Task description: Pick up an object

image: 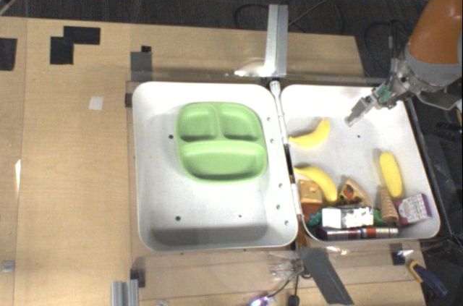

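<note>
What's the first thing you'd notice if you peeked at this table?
The big green tray with three sections, sitting alone in the left bin. Then the yellow bananas and little toys piled in the right bin, with the robot's hand hanging over its top corner.

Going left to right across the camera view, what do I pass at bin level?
Left bin → green tray → divider rail → curved banana → gripper → corn cob → purple carton.

Arm (pixel 438 37) cropped at right edge
</note>
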Controlling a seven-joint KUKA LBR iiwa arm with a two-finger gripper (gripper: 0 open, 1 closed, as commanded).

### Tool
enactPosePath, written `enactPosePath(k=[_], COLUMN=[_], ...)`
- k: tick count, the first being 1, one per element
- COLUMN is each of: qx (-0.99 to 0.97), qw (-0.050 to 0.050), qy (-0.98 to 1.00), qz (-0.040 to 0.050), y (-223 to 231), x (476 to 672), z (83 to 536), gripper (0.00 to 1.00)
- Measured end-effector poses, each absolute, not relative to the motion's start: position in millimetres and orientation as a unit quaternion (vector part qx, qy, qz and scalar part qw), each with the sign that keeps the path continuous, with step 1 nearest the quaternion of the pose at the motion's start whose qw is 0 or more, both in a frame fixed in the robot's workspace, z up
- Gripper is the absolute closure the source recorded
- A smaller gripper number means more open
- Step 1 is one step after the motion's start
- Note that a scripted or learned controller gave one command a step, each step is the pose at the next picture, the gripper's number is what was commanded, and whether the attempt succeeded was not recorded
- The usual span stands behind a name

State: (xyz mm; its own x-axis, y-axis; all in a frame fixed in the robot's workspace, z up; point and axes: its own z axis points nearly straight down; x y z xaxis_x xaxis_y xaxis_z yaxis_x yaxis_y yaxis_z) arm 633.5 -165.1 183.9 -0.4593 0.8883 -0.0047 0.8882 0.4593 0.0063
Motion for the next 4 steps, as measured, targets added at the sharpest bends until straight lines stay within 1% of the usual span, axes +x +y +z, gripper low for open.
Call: enactPosePath(k=[1, 2, 3, 4], qx=[0.509, 0.555, 0.724, 0.709], qw=[-0.001, 0.006, 0.006, 0.01], qy=[0.861, 0.832, 0.69, 0.705], qz=[-0.0026, 0.0037, 0.0064, 0.0077], y=[-138.8, -103.8, -110.2, -96.8], x=[668.3, 604.8, 555.4, 493.9], z=[88.9, 90.9, 91.3, 92.6], gripper=[0.0, 0.0, 0.0, 0.0])
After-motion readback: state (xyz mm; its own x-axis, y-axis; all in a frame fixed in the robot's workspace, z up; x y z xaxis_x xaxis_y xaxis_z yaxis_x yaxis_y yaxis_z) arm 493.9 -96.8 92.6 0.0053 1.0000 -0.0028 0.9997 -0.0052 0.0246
